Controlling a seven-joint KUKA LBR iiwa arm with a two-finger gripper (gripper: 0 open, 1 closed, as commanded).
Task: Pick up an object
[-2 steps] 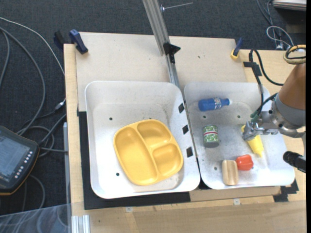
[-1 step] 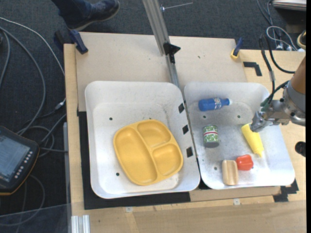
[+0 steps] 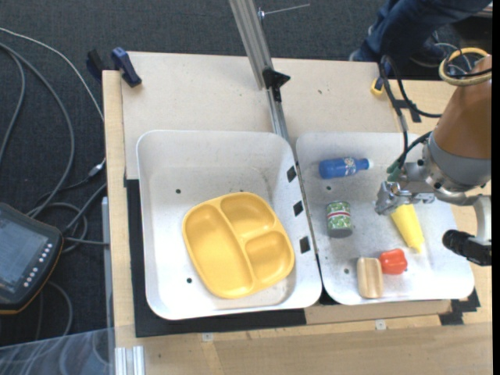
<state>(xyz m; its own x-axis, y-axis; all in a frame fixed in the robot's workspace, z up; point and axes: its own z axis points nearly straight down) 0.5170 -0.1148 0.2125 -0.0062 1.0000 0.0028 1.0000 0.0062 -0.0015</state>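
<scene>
Nearest the camera in the right bin [image 3: 461,287] lie a tan block [image 3: 369,276] and a small red piece [image 3: 394,262] touching it, with a green can [image 3: 338,217] upright near the divider; the left bin [image 3: 156,209] carries a yellow divided plate [image 3: 238,244] tilted against its front corner. The tool [image 3: 394,196] sits low at the top end of a yellow cone [image 3: 408,226], probably the chosen object, though whether it grips or is spread I cannot tell. Farther back a blue bottle [image 3: 342,167] lies on its side, loose and well apart, likely scattered for random picking on the worktop [image 3: 195,92].
</scene>
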